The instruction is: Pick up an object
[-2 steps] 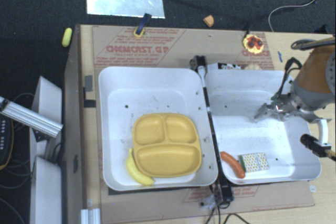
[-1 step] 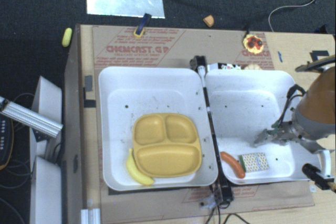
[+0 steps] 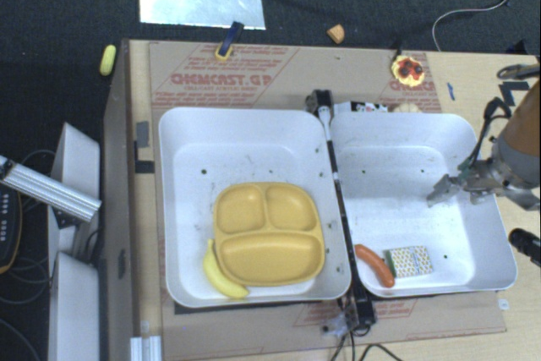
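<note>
While the bench (image 3: 279, 72) of brown printed cardboard carries everything, the two white plastic bins lie on it side by side, shallow, with rounded corners and smooth walls. I take the right bin (image 3: 397, 139) as the landmark. The left bin (image 3: 245, 131) touches its left rim, with a black clamp between them. The arm (image 3: 520, 139), grey and rounded, stands over the right rim of the right bin. In the left bin, well left of the right bin, rests a yellow plate (image 3: 269, 231), smooth plastic, rounded square, with three compartments. The gripper (image 3: 452, 186) hangs over the right bin's floor, near its right wall; its metal fingers look a little apart, with nothing between them. A yellow banana (image 3: 218, 275), curved, lies against the plate's lower left edge. A small box (image 3: 409, 261), flat and rectangular with a speckled print, lies at the right bin's front wall. An orange sausage (image 3: 374, 265), smooth and long, lies just left of the box, near the front left corner.
</note>
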Controlling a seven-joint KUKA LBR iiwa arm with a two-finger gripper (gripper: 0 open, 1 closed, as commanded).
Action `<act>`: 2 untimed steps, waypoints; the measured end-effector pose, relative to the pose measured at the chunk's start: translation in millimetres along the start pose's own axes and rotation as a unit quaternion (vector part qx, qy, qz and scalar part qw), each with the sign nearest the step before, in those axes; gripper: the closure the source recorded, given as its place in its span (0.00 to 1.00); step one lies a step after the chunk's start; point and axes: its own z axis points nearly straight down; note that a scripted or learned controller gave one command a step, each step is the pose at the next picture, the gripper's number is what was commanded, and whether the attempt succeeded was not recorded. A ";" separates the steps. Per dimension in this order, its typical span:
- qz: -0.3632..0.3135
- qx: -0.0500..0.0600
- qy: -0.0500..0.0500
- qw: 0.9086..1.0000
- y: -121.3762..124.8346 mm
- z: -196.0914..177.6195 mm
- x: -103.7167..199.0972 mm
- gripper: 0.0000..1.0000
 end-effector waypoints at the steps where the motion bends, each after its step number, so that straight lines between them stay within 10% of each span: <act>1: -0.001 0.000 0.000 1.000 0.4 -10.0 -0.1 1.00; 2: -0.001 0.000 0.001 1.000 21.4 -64.1 30.2 1.00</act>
